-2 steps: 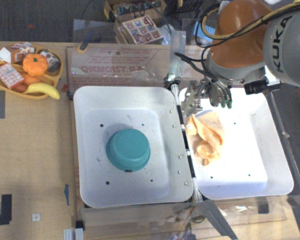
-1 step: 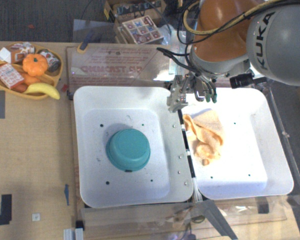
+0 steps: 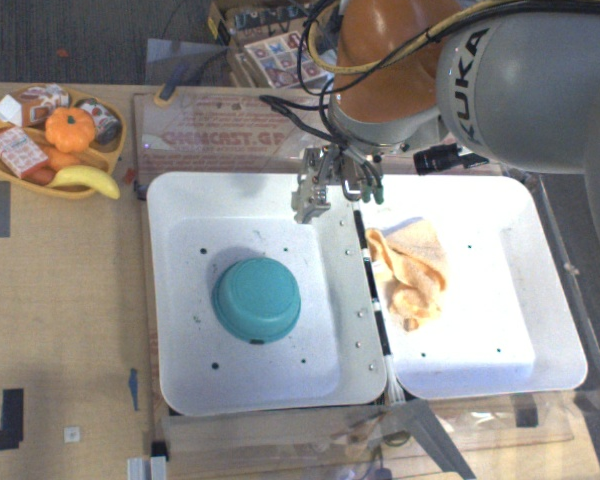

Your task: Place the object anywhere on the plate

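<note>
The gripper [image 3: 325, 190], jaw state untellable, is hovering beyond the round teal plastic plate [image 3: 258, 299]; centring above it before releasing seems wisest.

Your bench [image 3: 60, 298] is a tan surface carrying two shallow white bins side by side, their inner walls touching along the middle. The left bin [image 3: 170, 218] and the right bin [image 3: 550, 288] take up the bench's centre and right. At the far left corner you have a yellow bowl [image 3: 0, 158] of toy food, a banana [image 3: 85, 178] lying at its near rim. Near the bench's front left corner sits a black mark [image 3: 10, 413].
</note>
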You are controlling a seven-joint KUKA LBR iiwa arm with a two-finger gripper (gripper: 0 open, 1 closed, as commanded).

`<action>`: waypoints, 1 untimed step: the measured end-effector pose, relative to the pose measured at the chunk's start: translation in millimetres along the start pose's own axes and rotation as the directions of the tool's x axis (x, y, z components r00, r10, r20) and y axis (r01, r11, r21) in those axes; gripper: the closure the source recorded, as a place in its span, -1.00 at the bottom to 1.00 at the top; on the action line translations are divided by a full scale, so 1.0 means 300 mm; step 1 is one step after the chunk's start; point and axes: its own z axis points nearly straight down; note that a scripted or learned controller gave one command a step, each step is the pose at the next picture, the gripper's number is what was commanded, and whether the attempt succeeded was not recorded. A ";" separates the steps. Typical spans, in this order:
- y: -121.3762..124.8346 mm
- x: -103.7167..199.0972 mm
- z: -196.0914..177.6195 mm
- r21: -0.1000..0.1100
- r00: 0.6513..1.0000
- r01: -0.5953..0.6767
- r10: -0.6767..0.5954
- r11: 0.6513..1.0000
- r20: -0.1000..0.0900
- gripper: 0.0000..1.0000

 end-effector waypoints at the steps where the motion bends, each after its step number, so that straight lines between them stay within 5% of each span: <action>1: 0.177 -0.017 -0.018 -0.001 1.000 0.001 -0.001 1.000 0.000 1.00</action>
